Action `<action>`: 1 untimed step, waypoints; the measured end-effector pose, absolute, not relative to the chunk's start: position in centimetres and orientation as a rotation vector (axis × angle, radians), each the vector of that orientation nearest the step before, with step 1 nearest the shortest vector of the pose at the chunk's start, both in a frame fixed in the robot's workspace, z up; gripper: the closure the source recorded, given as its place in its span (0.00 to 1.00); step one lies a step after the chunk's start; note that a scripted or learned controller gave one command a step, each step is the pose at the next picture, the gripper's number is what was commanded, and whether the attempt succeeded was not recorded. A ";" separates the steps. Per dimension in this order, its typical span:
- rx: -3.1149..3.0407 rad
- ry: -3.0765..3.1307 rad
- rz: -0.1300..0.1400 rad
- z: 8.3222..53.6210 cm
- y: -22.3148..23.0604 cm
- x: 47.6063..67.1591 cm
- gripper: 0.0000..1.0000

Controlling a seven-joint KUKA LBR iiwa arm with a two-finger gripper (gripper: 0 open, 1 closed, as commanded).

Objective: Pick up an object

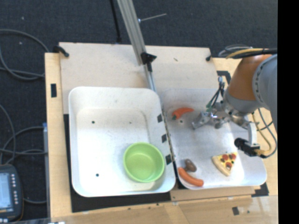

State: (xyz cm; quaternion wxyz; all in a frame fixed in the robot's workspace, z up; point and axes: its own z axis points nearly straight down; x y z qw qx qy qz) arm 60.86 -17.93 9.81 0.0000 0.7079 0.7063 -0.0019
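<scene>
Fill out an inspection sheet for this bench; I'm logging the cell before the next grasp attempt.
Surface: wooden bench bearing two white bins, left bin and right bin.
Job's things: in the right bin, orange carrot, brown piece, orange sausage, pizza slice; in the left bin, green bowl.
Clutter: nothing seen.
Grippers: gripper low over the right bin, right of the carrot; nothing seen between its fingers.
Cables: black cables on the floor at left; wires along the arm.
Surroundings: dark carpet, metal pole, handheld pendant.
</scene>
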 end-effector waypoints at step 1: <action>2.225 2.211 0.004 11.3 -18.0 61.1 1.00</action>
